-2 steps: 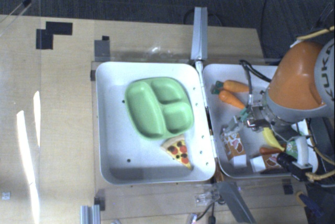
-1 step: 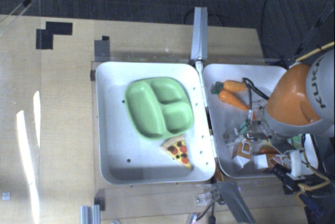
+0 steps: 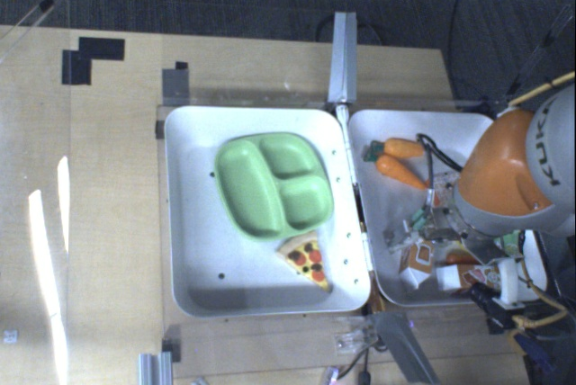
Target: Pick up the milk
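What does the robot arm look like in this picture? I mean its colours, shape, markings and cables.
The arm is rounded and bulky: a wide orange band above a grey wrist section, with dark letters partly visible on the grey shell at the right edge. Thin black cables run beside it. The gripper below is small, dark and metallic, too cluttered to describe in detail.

Arm [image 3: 526, 172]: grey shell w/ wide orange band above wrist, rounded dome shape, dark KUKA lettering on grey part. Black cables run from wrist to gripper [image 3: 438, 221], a small metal and dark assy.
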Robot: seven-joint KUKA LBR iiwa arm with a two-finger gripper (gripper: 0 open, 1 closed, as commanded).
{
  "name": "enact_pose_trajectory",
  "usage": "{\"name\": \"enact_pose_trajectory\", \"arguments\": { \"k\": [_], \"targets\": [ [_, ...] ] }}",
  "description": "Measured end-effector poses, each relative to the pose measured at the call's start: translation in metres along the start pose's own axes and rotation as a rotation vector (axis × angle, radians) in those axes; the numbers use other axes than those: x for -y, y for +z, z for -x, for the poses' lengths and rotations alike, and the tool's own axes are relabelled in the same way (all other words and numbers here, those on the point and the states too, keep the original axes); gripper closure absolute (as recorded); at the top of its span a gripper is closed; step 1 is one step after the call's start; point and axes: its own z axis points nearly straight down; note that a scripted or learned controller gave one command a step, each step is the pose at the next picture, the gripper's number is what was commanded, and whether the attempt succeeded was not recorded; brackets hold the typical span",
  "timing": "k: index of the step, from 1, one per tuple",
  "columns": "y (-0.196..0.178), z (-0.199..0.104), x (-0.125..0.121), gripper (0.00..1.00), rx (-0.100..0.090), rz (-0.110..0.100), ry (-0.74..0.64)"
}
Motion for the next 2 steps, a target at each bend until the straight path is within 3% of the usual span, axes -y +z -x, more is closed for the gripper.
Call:
{"name": "enact_pose_trajectory", "arguments": {
  "k": [1, 2],
  "targets": [
    [-0.01, 0.0, -0.002, 1.0, 0.001, 0.004, -0.002],
    [-0.087, -0.081, -0.006, 1.0, 0.0, -0.001, -0.028]
  ]
}}
